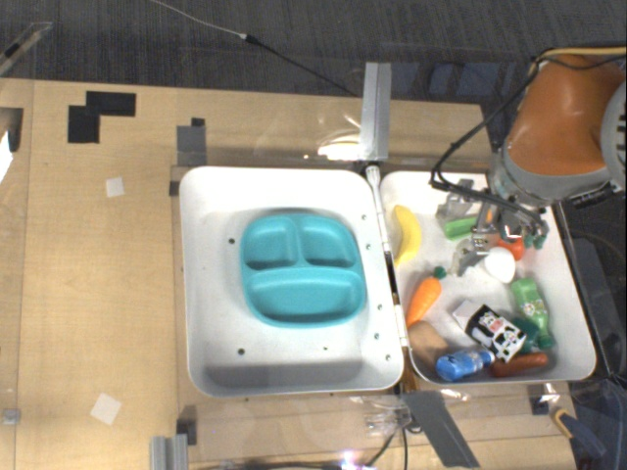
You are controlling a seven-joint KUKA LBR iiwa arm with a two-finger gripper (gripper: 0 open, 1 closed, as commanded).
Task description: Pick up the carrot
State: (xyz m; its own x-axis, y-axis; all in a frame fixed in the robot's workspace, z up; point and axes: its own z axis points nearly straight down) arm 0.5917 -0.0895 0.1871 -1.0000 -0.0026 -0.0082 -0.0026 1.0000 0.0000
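Observation:
The carrot (423, 297), orange with a small green top, lies tilted in the right bin (578, 346) near its left wall. My gripper (477, 248) hangs over the upper middle of that bin, up and to the right of the carrot and apart from it. Just beside the gripper lie a green object (457, 227) and a white ball (499, 265).
A banana (406, 233) lies along the right bin's left wall above the carrot. Below the carrot sit a brown potato-like item (427, 339), a blue object (458, 364), a black-and-white box (498, 332) and a green bottle (530, 307). The left bin (211, 262) holds a teal divided plate (299, 267).

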